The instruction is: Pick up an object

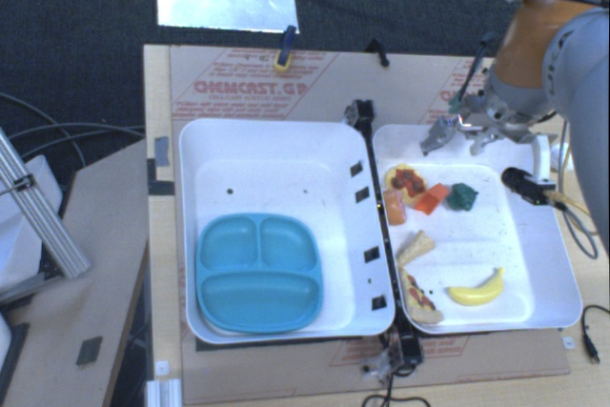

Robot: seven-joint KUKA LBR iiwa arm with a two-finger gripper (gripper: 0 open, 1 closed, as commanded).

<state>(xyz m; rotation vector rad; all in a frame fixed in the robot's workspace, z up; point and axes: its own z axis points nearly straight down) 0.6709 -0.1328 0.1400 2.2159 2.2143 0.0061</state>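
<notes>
My gripper (456, 141) hangs over the far end of the right bin (553, 300), open, with nothing between its fingers. Below it in that bin lie a red and yellow piece (405, 178), an orange block (431, 198) and a dark green lump (463, 195). Another orange piece (394, 208) rests against the bin's left wall. Closer to the front are a pale sandwich wedge (416, 247), a pizza slice (420, 294) and a yellow banana (477, 289).
The left bin (276, 157) holds a blue divided plate (257, 273) in its front half. A black divider (376, 224) runs between the two bins. The grey arm with its orange band (534, 33) comes in from the upper right.
</notes>
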